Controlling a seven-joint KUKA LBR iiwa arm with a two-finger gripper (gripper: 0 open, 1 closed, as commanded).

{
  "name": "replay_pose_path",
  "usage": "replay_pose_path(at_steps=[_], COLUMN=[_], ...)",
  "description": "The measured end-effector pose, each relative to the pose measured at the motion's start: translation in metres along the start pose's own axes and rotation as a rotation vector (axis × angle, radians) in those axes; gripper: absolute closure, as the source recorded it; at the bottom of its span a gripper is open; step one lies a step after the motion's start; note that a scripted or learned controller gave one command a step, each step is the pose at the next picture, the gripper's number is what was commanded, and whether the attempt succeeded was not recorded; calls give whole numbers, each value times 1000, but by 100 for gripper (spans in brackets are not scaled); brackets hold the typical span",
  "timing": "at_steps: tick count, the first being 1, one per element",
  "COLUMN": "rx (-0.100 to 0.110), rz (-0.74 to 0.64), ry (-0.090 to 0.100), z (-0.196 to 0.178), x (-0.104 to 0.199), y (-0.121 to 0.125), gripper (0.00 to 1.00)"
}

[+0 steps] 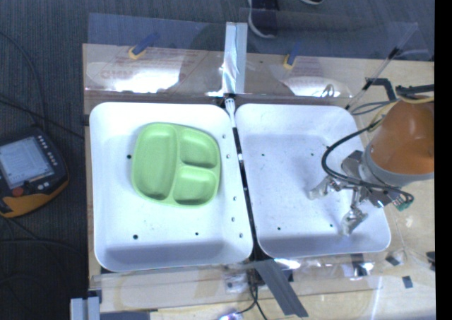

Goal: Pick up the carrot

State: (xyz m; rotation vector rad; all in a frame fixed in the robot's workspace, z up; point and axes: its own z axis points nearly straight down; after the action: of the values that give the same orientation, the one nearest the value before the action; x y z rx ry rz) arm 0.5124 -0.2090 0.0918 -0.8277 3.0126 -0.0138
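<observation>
My gripper (pixel 335 205) hangs low over the right part of the right white bin (pixel 282 241), near its front right corner. Its two fingers are spread apart, one fingertip (pixel 316 190) pointing left and the other (pixel 351 222) nearer the front wall. Only bare bin floor shows between them, so the gripper is open. The arm's orange band (pixel 406 138) and its cables cover the bin's right edge and whatever lies beneath them.
A green divided plate (pixel 175 163) lies in the middle of the left white bin (pixel 106 241). A narrow ridge (pixel 240 170) separates the two bins. A handheld controller (pixel 28 167) rests on the floor at the far left.
</observation>
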Motion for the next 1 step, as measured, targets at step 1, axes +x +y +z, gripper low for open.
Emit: replay_pose_path(at_steps=[1], rx=[4], rz=[-19], ry=[-2], z=[0], x=[3], y=[4], gripper=[0])
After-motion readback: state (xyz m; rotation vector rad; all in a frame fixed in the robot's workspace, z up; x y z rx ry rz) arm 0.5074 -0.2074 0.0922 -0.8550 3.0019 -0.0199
